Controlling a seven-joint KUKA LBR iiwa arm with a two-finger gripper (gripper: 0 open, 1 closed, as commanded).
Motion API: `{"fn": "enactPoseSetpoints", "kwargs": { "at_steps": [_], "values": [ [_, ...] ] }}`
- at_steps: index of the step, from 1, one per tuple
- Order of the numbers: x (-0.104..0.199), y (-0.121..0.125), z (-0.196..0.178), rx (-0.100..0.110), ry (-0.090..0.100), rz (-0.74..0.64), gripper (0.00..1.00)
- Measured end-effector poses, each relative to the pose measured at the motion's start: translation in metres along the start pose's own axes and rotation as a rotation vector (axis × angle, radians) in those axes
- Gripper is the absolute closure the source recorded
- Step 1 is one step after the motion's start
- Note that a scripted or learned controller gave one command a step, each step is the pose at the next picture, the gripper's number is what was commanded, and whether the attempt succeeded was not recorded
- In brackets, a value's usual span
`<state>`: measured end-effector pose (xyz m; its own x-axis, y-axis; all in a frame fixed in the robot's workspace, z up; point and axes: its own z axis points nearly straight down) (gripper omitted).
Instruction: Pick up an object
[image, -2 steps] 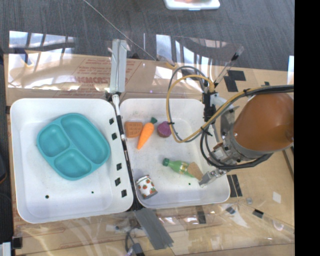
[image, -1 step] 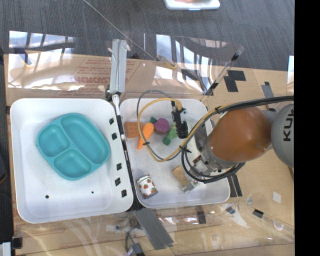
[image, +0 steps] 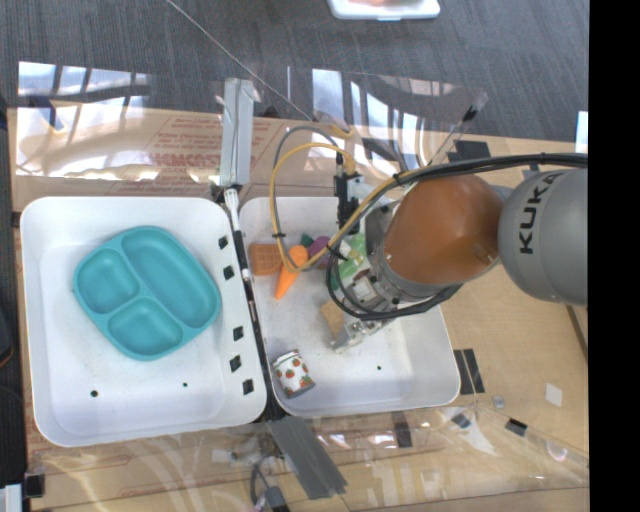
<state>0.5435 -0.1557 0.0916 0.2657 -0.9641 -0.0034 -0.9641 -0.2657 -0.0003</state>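
Note:
The right bin (image: 400, 385) holds several small items. An orange carrot (image: 288, 278) lies next to a brown waffle-like square (image: 264, 259) near the bin's left wall. Purple (image: 316, 245) and green (image: 352, 265) pieces sit just behind them, partly under the arm. A small white cup with red marks (image: 291, 371) lies on its side near the front left corner. My gripper (image: 348, 335) reaches down into the middle of the right bin, right beside a tan block (image: 331, 315). The orange wrist band (image: 440, 232) hides the bin's right half.
The left bin (image: 60, 400) carries a teal divided plate (image: 146, 291). A black divider with clips (image: 243, 310) runs between the bins. Yellow and black cables (image: 300, 160) loop above the right bin's back edge. The white floor in front of the gripper is bare.

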Motion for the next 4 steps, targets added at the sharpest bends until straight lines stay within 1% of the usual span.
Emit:
{"fn": "enactPoseSetpoints", "kwargs": {
  "at_steps": [1, 2, 3, 4],
  "values": [
    [-0.002, -0.001, -0.009, -0.001, -0.002, -0.006, 1.0],
    [-0.027, 0.061, -0.12, 0.003, 0.005, -0.237, 1.0],
    [-0.031, 0.06, -0.137, 0.0, 0.001, -0.72, 1.0],
    [-0.017, 0.054, -0.123, 0.004, 0.002, -0.942, 1.0]
  ]
}}
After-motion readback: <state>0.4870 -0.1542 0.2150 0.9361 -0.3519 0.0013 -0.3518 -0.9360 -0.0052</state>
